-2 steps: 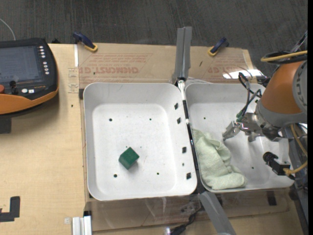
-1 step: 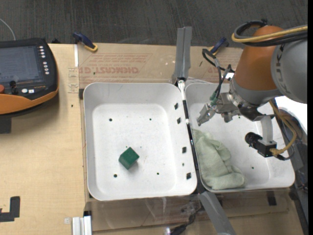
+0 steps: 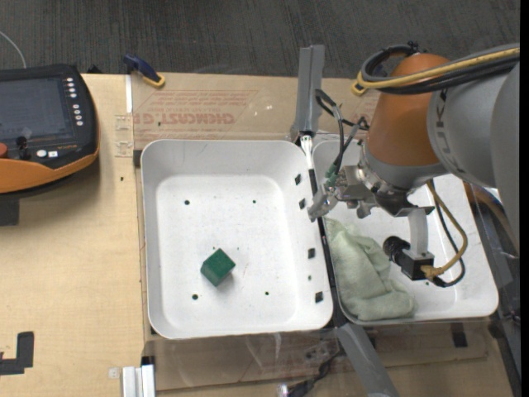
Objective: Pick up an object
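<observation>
While the big grey arm (image 3: 463, 81) with its orange band reaches in from the right, the wooden worktop (image 3: 66, 263) lies under two white bins. Backwards red writing shows on the cardboard (image 3: 211, 110) at the top, too flipped to read surely. The left bin (image 3: 165, 172) has lots of open floor. In its lower middle sits a small green block (image 3: 218, 267), turned cornerwise to the bin's edges, with room on every side. The right bin (image 3: 475, 292) holds a pale crumpled cloth (image 3: 364, 275) stretching from upper left to lower right. The pincer (image 3: 331, 201) hangs just above the cloth's top end; I cannot tell how it is set.
</observation>
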You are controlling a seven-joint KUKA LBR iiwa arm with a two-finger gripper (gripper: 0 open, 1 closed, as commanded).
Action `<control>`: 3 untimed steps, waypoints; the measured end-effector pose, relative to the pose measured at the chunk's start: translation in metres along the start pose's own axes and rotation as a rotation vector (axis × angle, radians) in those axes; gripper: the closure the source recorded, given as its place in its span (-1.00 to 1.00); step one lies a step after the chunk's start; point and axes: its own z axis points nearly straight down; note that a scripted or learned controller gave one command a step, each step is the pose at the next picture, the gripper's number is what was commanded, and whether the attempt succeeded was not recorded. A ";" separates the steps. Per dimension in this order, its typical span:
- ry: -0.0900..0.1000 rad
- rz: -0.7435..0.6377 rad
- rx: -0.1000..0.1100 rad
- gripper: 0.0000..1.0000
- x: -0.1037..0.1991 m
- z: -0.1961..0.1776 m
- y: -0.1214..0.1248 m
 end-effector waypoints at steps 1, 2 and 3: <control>0.000 0.231 0.002 -1.00 -0.015 0.000 -0.037; 0.000 0.434 0.000 -1.00 0.056 0.000 -0.045; -0.002 0.489 0.000 -1.00 0.030 -0.028 -0.029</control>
